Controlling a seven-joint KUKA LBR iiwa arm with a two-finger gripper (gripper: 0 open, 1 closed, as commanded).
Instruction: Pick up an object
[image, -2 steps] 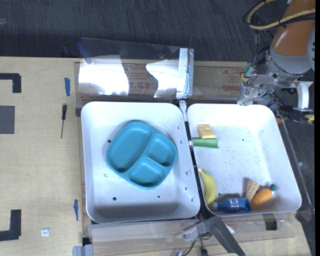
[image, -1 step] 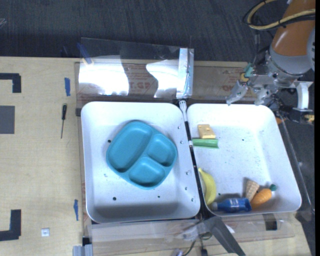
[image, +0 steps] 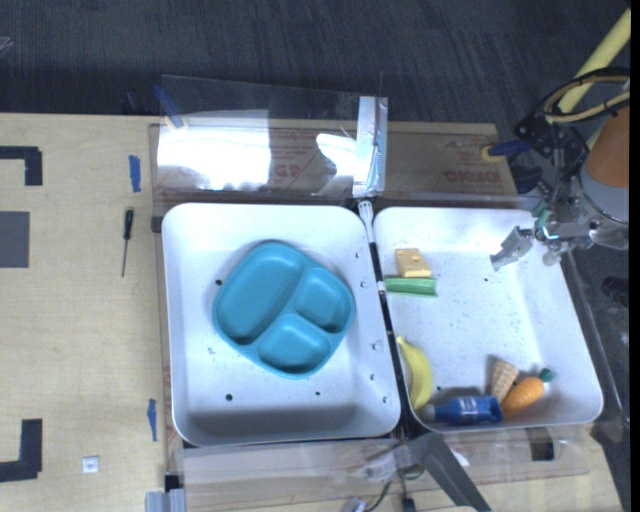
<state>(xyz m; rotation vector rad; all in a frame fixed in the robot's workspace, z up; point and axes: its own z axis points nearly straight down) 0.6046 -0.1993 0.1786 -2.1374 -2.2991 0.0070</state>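
Above the smooth white right bin (image: 575, 330), the metal pincer (image: 527, 246) hangs spread open, gripping nothing.

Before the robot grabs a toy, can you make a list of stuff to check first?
1. Toys within the arm's bin: ok. The right bin holds a banana, blue bottle, carrot, green stick and a tan block.
2. Gripper above that bin: ok, near its upper right corner.
3. Gripper holding nothing: ok, no toy between its fingers.
4. Gripper over a toy: not ok, bare floor below.
5. Toys apart enough: cannot tell; bottle, carrot and cone crowd together.
6. Blue tray out of the way: ok, in the left bin.
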